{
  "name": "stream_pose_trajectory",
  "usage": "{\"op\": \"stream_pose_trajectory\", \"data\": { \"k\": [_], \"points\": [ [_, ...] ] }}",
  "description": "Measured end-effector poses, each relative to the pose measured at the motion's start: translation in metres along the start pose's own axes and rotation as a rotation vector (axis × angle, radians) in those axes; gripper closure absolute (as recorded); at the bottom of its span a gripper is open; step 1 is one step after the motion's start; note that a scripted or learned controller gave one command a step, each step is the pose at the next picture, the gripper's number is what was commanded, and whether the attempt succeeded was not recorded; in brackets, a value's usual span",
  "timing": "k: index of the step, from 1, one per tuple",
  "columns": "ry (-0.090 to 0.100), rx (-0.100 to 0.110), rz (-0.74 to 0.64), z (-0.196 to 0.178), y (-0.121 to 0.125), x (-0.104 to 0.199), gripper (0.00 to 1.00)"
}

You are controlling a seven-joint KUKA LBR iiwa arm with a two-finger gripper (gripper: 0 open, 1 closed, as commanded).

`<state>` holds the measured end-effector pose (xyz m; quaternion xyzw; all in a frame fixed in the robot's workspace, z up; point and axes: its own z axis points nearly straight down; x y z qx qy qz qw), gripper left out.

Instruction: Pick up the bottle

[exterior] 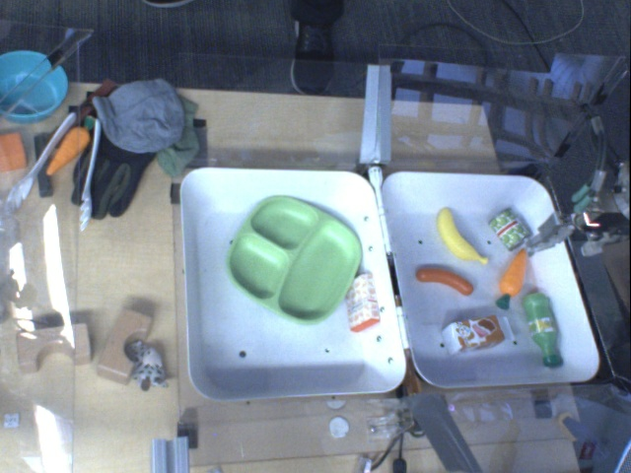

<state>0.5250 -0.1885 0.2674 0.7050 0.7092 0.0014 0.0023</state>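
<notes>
Hovering at right bin (582, 294) rim, pincer (548, 233) (finger spread unclear) near carrot (513, 274).

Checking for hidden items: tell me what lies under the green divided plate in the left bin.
The green plate rests on the left bin's white floor; a small can lies beside its right edge. Anything beneath the plate is covered.
</notes>
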Motion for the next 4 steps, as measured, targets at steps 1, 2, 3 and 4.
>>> {"op": "stream_pose_trajectory", "data": {
  "k": [1,2,3,4],
  "points": [
    [0.000,0.001,0.102,0.112,-0.028,-0.017,0.00],
    [0.001,-0.008,0.161,0.178,-0.034,-0.008,0.00],
    [0.001,-0.015,0.159,0.166,-0.031,-0.008,1.00],
    [-0.001,-0.003,0.157,0.044,0.002,0.021,1.00]
  ]
}}
